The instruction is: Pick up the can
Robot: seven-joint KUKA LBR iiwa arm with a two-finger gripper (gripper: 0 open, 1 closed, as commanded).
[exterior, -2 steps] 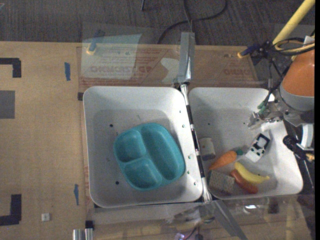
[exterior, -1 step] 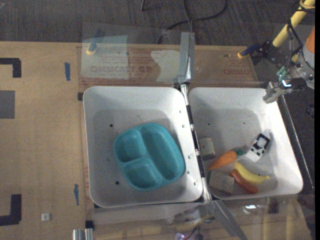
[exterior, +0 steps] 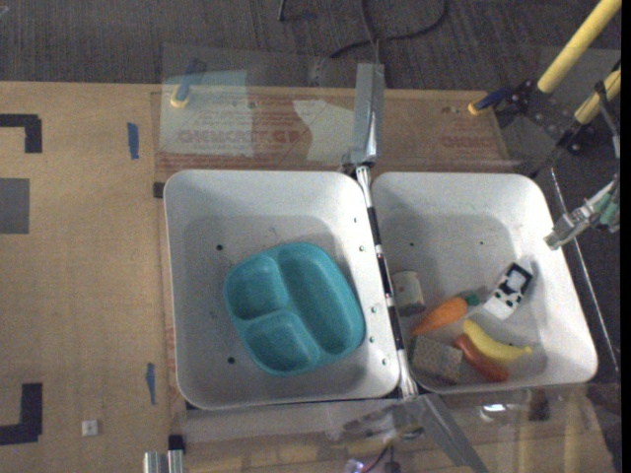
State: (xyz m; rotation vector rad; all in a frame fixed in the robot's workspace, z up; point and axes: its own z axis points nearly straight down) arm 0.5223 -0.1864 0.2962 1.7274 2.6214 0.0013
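Note:
A small grey-brown can (exterior: 407,290) stands in the right bin (exterior: 463,210), close against its left wall. Just right of it lies an orange carrot (exterior: 440,314). My gripper (exterior: 577,223) is a small pale shape at the bin's right rim, far to the right of the can and apart from every object. It is too small and blurred to make out in detail.
The right bin also holds a yellow banana (exterior: 495,342), a grey block (exterior: 437,359), a red-orange piece (exterior: 483,363) and a white-and-black item (exterior: 512,287). A teal divided plate (exterior: 293,308) lies in the left bin (exterior: 197,225). Yellow-handled clamps (exterior: 577,37) stand at the upper right.

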